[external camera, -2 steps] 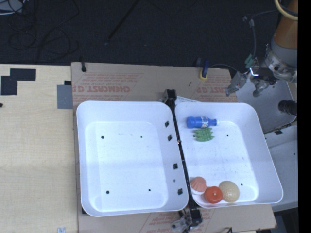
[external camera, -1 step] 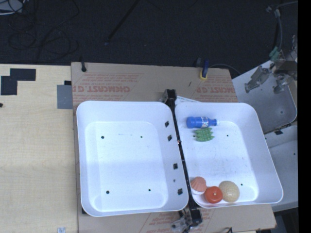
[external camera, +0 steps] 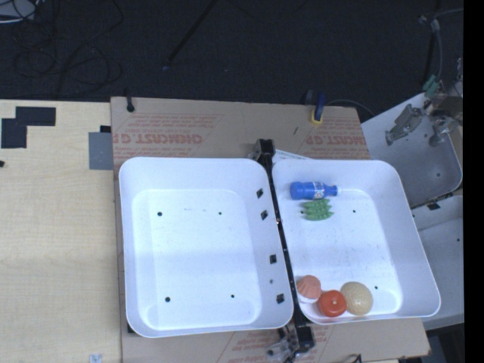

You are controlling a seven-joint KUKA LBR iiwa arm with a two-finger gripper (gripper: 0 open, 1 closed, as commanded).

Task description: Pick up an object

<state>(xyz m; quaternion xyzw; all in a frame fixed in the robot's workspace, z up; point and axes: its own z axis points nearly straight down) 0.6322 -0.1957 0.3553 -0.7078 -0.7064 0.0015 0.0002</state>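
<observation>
- Round orange-red toy fruit (external camera: 331, 303): near wall of the right-hand shallow white plastic bin (external camera: 414, 225), touching its neighbours on both sides.
- Pale pink shell-shaped toy piece (external camera: 308, 286): just left of the orange-red fruit, close to the divide between the bins.
- Round tan, dimpled ball-like toy (external camera: 357, 297): just right of the orange-red fruit, against the near wall.
- Small green leafy plastic toy (external camera: 318, 210): farther back in the same bin, lying flat, well apart from the near cluster.
- Blue plastic bottle with white cap (external camera: 312, 190): on its side just behind the green toy, cap pointing right, near the far wall.
- Left-hand shallow white plastic bin (external camera: 136, 225): beside the right one, joined along a black clip strip.
- Grey metal arm hardware (external camera: 423, 119): at the far right edge, above and outside the bins; pincer state cannot be told.
- Step in hand, as judged: approach not begun; nothing lifted, all candidates rest in the right bin.
- Next move, as judged: travel over the right bin and descend on a single item. The bottle or green toy stand clearer; the near cluster is crowded and hugs the wall.
</observation>
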